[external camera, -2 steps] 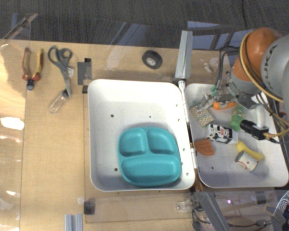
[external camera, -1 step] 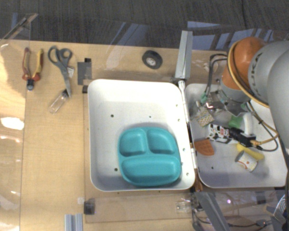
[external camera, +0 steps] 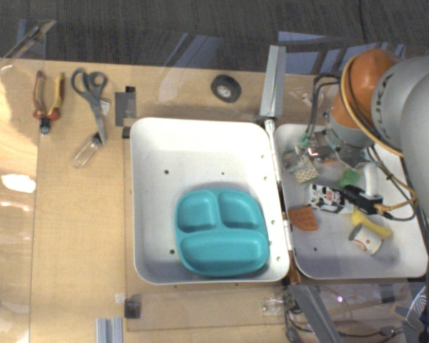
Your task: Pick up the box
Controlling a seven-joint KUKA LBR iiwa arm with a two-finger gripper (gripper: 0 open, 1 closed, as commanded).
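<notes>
In the camera view, the grey arm (external camera: 407,113) with its orange band covers the upper right corner of the right bin (external camera: 407,266), and what lies under it is hidden. The gripper (external camera: 313,152) shows below the wrist at the upper left part of this bin, but it is small and partly in shadow. I cannot tell how far it is open, and I cannot see anything held in it. Just under it lies a small checkered piece (external camera: 305,171), too small to name. A green thing (external camera: 352,175) beside it is half covered by the arm.

The box (external camera: 327,196) lies in the right bin, near the middle and a little to the left, below the gripper and apart from it. It is small and white with black and red print, and it lies flat at a slant. The print is too fine to read. A brown piece (external camera: 304,219) lies just below and left of it. A yellow thing (external camera: 372,226) and a pale cup (external camera: 367,243) lie to its lower right.

The left bin (external camera: 157,191) bears a teal divided tray (external camera: 222,233). On the bench, pliers (external camera: 46,98), scissors (external camera: 93,98) and a black roll (external camera: 226,88) lie outside the bins.
</notes>
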